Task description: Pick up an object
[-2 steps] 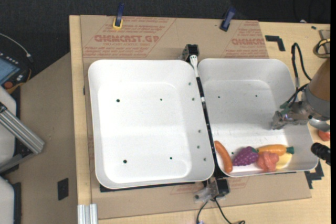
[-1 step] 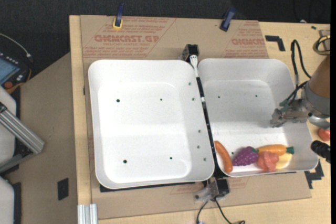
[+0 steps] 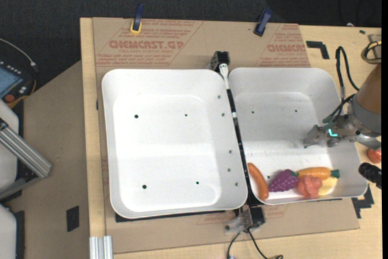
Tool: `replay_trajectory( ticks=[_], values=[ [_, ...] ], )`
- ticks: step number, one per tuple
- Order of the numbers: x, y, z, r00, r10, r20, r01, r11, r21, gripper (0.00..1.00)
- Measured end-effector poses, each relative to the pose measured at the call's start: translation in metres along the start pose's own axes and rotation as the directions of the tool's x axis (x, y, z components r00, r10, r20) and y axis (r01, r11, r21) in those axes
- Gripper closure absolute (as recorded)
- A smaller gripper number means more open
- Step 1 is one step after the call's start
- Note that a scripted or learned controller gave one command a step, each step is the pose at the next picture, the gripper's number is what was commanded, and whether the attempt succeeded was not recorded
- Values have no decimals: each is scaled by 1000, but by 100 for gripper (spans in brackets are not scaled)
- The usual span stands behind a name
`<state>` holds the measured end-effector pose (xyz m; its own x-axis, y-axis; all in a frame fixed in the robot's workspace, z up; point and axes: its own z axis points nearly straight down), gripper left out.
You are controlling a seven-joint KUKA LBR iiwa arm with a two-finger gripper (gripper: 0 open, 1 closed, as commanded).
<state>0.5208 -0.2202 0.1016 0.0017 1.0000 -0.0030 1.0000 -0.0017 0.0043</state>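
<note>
Gripper (image 3: 316,137) hangs over the right bin (image 3: 285,85), approx mid-height near its right side, nothing between it and the toys; can't tell open vs shut from this angle, too small and dark. Pick not done yet, judging by layout: all toys lie on the bin floor, gripper apart from them, so approach, close and lift are all left. Candidates sit along the front edge of the right bin: hot dog (image 3: 257,181) w/ long axis running diagonally, upper-left to lower-right; purple grapes (image 3: 284,181) just beside it, roughly round, no clear axis; carrot (image 3: 316,173) lying approx left-right, green tip pointing right; a red-and-yellow piece (image 3: 314,187) below it, touching. Left bin (image 3: 121,130) sits alongside on the cardboard-topped bench (image 3: 182,39).
</note>
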Motion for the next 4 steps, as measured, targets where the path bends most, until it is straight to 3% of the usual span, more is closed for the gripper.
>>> replay_trajectory(
  ticks=[1,2,3,4],
  values=[
    [131,-3,18,1000,-13,-10,13,1000,8,0],
    [189,81,-91,1000,-12,-4,12,1000,-14,0],
    [138,-24,-83,1000,6,-4,-6,1000,13,0],
    [141,-20,-83,1000,-1,-4,1,1000,6,0]
  ],
)
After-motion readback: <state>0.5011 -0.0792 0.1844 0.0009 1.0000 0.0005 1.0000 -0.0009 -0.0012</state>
